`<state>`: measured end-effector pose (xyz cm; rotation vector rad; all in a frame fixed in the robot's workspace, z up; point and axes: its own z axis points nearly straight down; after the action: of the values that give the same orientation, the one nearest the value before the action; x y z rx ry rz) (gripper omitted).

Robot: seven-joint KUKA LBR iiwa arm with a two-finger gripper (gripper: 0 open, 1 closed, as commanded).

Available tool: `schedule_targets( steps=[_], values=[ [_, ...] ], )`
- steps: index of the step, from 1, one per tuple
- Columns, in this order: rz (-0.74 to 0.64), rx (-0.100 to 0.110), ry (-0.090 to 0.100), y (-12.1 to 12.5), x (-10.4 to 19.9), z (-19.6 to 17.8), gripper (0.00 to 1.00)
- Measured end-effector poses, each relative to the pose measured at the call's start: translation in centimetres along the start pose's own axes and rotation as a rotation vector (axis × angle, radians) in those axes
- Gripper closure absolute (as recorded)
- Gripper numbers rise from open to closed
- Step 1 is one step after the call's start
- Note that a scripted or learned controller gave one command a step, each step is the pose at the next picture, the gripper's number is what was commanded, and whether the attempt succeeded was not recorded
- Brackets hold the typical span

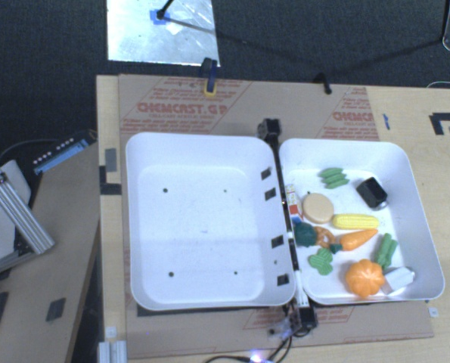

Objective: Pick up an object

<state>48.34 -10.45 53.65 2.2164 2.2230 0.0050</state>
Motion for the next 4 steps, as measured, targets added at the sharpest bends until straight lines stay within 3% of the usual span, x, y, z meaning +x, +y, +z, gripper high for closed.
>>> schedule_targets(
  steps=[1,2,3,4],
  values=[
    [0.002,0.001,-0.002,4.9,-1.0,0.2,1.0],
    [0.002,0.0,-0.003,12.4,-2.9,0.3,1.0],
    [0.002,0.001,0.0,7.0,-2.0,0.1,1.0],
    [0.0,0.0,0.0,0.0,-1.0,0.0,1.0]
  ],
)
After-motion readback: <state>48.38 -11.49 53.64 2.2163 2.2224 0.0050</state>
